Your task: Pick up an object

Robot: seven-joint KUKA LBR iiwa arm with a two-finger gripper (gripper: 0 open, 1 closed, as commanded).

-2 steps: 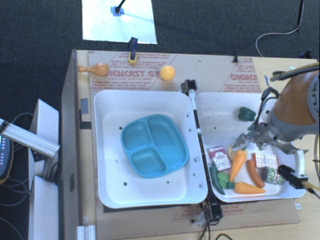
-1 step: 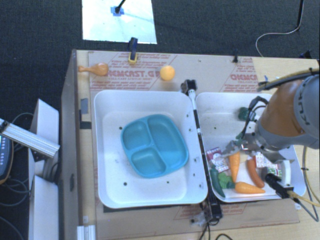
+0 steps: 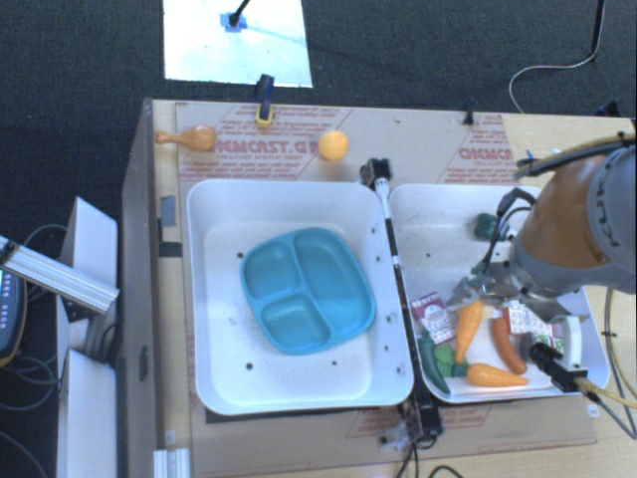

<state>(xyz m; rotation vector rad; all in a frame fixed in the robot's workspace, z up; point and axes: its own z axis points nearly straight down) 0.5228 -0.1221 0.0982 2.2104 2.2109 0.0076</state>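
Now we watch the toy carrot (image 3: 468, 329) lying in the right bin (image 3: 438, 217), amid a pile near its front edge | gripper (image 3: 485, 285) hangs just above it, likely lining up a grab; jaws' state we cannot tell | blue divided plate (image 3: 307, 289) sits alone in the left bin (image 3: 214, 267) | board lettering (image 3: 269, 147) reads partly, "CAST".

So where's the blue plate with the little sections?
The blue divided plate lies in the middle of the left white bin in the camera view, across the divider from the right bin with its toy carrots.
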